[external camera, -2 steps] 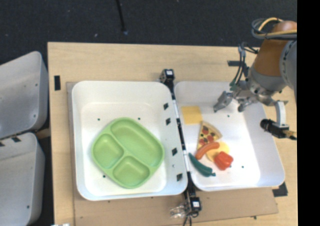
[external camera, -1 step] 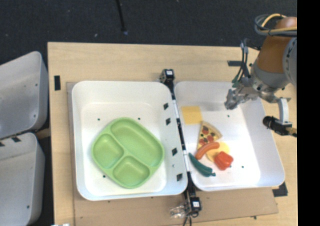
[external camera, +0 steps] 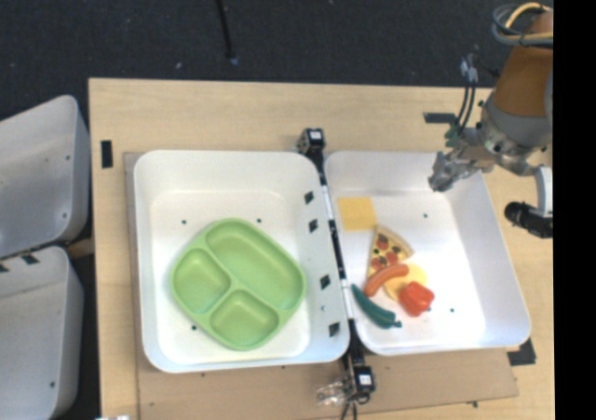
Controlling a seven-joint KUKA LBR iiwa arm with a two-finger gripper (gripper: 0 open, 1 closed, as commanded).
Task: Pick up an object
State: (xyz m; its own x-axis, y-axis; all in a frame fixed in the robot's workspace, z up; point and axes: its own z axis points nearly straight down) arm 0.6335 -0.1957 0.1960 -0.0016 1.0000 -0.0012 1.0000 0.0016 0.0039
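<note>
1. The surface is a pale wooden board carrying two shallow white bins side by side, joined along a middle seam with small black clips.
2. The left bin holds a green divided plate, three compartments, lying flat near the centre and tilted a little to the bin's walls.
3. The right bin holds all the small toy food, gathered toward its left and near side.
4. The arm, grey with an orange band, reaches in from the right and ends above the far right corner of the right bin.
5. The hand hangs at that far corner, near the bin's rim and well apart from the food. Nothing shows between its fingers; whether they are spread or clenched I cannot tell at this size.
6. A yellow cheese square lies flat near the seam, farthest back of the food.
7. A pizza slice lies just in front of it.
8. A sausage lies touching the slice's near edge, with a red pepper just beside it on a yellow piece.
9. A dark green pod lies nearest the seam, at the front.
10. Judged from this, the pick has not begun: every object rests in a bin, and choosing one, descending and closing are all left.
</note>
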